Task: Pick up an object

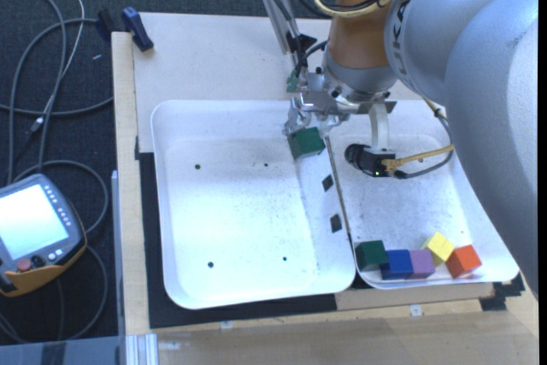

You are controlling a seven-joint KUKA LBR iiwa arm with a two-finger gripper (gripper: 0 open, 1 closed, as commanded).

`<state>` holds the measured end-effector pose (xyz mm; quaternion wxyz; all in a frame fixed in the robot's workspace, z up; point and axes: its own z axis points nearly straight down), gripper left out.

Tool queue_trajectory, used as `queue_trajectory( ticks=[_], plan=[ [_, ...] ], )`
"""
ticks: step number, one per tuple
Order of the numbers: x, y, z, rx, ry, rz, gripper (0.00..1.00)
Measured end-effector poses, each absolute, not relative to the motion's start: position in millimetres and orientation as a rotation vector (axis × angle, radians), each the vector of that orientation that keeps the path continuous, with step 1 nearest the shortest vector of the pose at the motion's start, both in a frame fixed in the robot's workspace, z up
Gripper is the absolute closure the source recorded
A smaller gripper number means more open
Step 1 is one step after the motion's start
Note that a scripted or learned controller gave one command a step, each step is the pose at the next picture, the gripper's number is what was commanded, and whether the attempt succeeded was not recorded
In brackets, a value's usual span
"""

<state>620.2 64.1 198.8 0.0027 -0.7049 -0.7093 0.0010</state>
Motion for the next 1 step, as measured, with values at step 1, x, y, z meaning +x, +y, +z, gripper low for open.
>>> queue_trajectory(
  ticks=[1],
  plan=[
    [629.0, 33.5, 220.7, -2.225, -2.221, -0.003, 1.0]
  ],
)
